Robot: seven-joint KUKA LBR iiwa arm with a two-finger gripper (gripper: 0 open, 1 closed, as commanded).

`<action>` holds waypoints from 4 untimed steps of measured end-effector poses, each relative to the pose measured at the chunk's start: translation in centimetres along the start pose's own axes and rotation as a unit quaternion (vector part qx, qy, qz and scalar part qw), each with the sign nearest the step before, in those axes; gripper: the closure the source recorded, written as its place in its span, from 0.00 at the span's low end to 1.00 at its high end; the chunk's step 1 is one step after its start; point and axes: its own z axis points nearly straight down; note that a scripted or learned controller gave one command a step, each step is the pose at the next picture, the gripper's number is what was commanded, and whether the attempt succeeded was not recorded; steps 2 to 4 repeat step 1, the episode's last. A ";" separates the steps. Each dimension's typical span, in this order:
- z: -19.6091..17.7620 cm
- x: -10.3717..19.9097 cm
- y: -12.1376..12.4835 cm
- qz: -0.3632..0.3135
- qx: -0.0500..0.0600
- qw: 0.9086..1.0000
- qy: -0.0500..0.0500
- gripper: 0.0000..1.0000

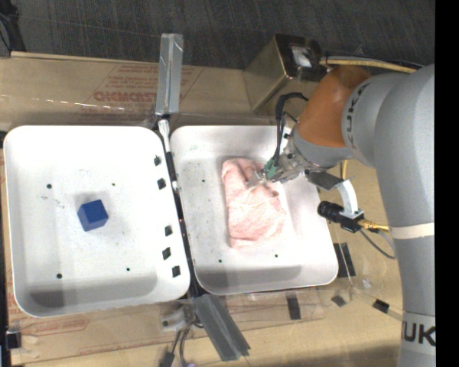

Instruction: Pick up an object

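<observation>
Because the gripper (266,173) sits low over the upper right part of the pink cloth (252,205), the relation you need to read is how the cloth lies from the tips: nearly all of it spreads below and to the left of them in the camera view, with only its top edge and right shoulder under the tool. The cloth lies crumpled in the right bin (310,262), a little above the middle of its floor, and its long axis runs roughly up and down the view, leaning slightly so the upper end sits nearer the divider between the bins and the lower end drifts right. It has no real front or back; the upper end is narrower and bunched, the lower end broader and flatter. You cannot tell from this slant whether the fingers are apart or closed, nor whether any fold lies between them; the tips are lost against the fabric and the dark wrist parts. My judgement is that a grab here would catch the bunched upper corner rather than the middle, so expect the cloth to hang long below if it lifts. The blue cube (92,214) rests well apart in the left bin (30,140), far from the arm.
</observation>
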 end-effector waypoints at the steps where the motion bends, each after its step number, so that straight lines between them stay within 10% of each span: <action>1: -10.7 3.5 4.4 -0.124 0.002 0.992 0.001 1.00; 4: -10.7 3.5 4.4 -0.124 0.002 0.992 0.001 1.00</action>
